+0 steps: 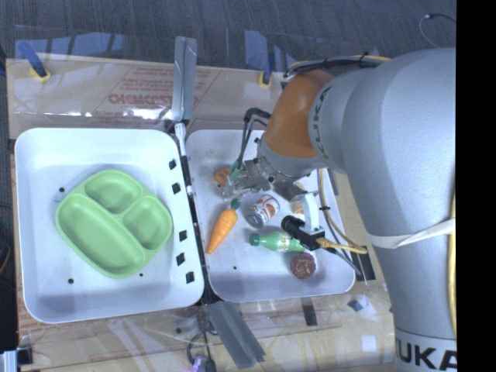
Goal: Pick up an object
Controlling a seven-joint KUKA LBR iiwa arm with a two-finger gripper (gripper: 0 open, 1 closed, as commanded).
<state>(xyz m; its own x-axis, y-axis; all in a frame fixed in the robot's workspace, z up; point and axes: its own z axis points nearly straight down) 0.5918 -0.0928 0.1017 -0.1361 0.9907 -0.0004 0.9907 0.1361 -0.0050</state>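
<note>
Two glossy white bins (46,285); tapered orange carrot (222,229).

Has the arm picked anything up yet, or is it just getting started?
Done: the gripper has reached into the right bin. In hand: it sits low beside a small orange item, but no grasp shows. Left: the carrot, green bottle and can all lie in the bin, nothing lifted.

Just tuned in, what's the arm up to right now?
The arm's gripper is down in the right bin, near its upper left part, above the toy carrot and a small can. A green bottle and a brown round item lie nearer the front. The left bin holds a green divided plate. Nothing is visibly grasped.
</note>
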